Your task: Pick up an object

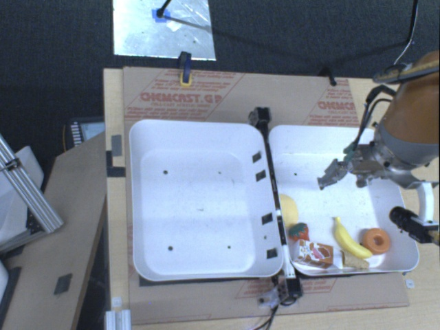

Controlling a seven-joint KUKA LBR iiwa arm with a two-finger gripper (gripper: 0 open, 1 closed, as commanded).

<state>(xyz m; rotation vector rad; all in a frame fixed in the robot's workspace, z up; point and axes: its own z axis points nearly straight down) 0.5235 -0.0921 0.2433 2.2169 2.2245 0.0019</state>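
Note:
My gripper (345,178) hangs over the middle of the right bin (309,146), reaching in from the right. Its two dark fingers (329,177) are spread apart, open, with nothing between them. The objects lie along the bin's front edge, below the gripper. They are a banana (346,238), an orange ring (376,240), a red and white packet (315,253), a small red and green piece (298,232), a pale yellow fruit (289,208) against the left wall, and a tan piece (355,260).
The left bin (199,198) sits beside the right one, parted from it by a black-clipped divider (269,184). Both rest on a cardboard sheet (227,95). A silver plate (163,19) lies at the back. A dark fitting (411,223) juts out at the right.

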